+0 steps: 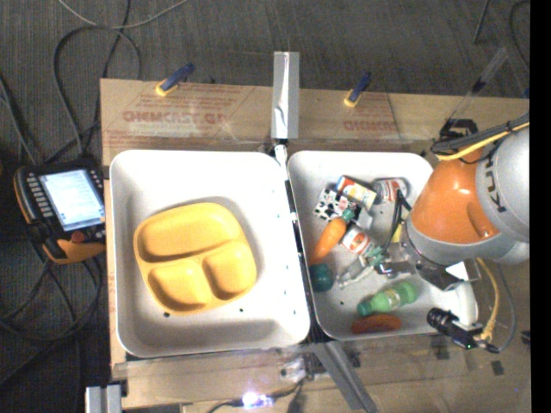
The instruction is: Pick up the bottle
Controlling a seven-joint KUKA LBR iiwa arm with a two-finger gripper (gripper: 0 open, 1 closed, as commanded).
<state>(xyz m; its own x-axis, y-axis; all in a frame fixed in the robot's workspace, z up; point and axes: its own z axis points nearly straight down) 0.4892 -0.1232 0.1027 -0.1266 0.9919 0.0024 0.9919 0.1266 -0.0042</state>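
The bottle [388, 299] is green with a paler label and lies on its side near the front of the right bin [301, 222]. My gripper [368, 268] hangs low over the middle of that bin, just behind and slightly left of the bottle. The grey arm with its orange band [448, 209] reaches in from the right and hides the bin's right part. Nothing shows in the gripper.
Around the gripper lie an orange carrot [329, 236], a teal piece [320, 275], a small red-and-white can [356, 240], a black-and-white box [330, 202] and a can [392, 188]. A red item [376, 323] lies before the bottle. The left bin [125, 317] holds a yellow divided tray [196, 255].
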